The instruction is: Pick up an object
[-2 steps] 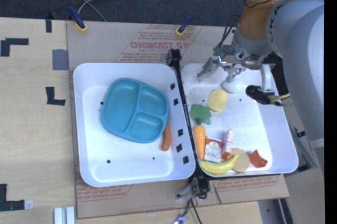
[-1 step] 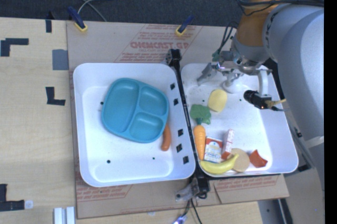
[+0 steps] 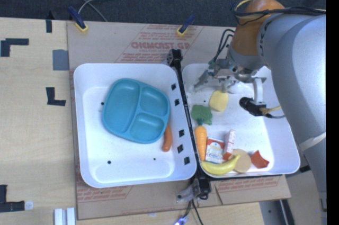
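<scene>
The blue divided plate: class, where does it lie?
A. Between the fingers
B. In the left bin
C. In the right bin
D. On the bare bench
B: the blue divided plate lies flat on the floor of the left bin, beside a small carrot.

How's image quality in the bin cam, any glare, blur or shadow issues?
Camera view: lighting is even and soft, with no hard glare on the white bins; the blue divided plate casts a faint shadow; the small toy foods around the banana look soft and low-resolution; the grey arm looms large and slightly blurred at the right.
</scene>
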You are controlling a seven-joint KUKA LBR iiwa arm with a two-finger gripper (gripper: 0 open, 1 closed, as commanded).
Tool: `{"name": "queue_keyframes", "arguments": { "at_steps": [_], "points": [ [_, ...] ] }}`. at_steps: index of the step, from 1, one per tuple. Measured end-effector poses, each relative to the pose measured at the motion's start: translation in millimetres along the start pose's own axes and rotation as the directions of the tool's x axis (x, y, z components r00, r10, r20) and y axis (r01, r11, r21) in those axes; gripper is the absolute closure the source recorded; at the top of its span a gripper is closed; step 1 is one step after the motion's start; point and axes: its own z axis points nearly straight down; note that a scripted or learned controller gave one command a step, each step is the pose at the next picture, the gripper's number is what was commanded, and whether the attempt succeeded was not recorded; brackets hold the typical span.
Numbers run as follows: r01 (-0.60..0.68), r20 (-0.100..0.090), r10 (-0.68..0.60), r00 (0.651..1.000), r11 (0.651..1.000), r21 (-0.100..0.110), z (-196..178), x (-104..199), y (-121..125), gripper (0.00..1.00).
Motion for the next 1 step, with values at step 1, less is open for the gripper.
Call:
{"name": "queue_keyframes", "arguments": {
  "at_steps": [1],
  "points": [
    [0.0,-0.001,0.0,1.0,1.0,-0.004,-85.9,0.5,0.9,0.0]
  ]
}}
